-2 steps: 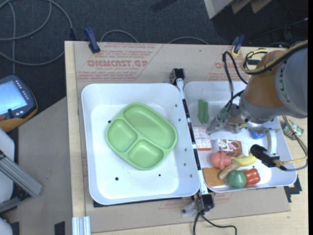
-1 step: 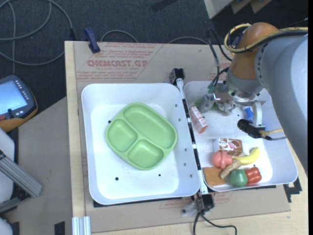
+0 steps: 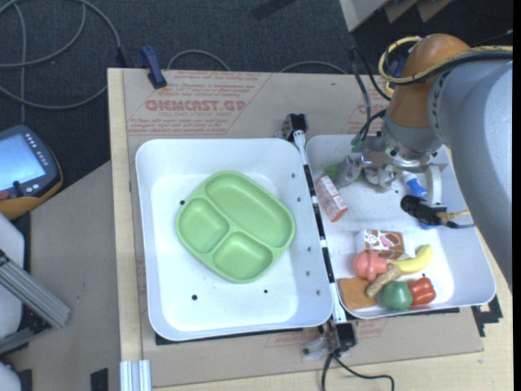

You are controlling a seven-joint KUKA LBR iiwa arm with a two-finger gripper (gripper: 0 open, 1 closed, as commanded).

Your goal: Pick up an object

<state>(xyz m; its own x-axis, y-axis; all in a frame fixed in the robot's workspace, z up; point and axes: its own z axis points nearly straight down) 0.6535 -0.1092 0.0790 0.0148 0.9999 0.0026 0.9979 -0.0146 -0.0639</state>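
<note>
the jaws are hanging low over the far left part of the right bin [image 3: 462,274], and whether they are standing open or closed cannot be told from this slant. the gripper [image 3: 370,169] is sitting just right and a little far of the small carton [image 3: 330,199], which is looking like the nearest candidate. the carton is lying flat beside the bin's left wall, its long axis running near to far, with the near end leaning slightly right. a small green piece [image 3: 332,172] is lying just far of the carton and is likely crowding the approach, while the wall is leaving little room on the carton's left. the other things are clustering well apart at the near side: a picture box [image 3: 383,241], a banana [image 3: 413,260], a pink toy [image 3: 368,264], a green ball [image 3: 396,296] and a red piece [image 3: 422,289]. the green plate [image 3: 236,226] is resting in the left bin [image 3: 159,218]
</note>
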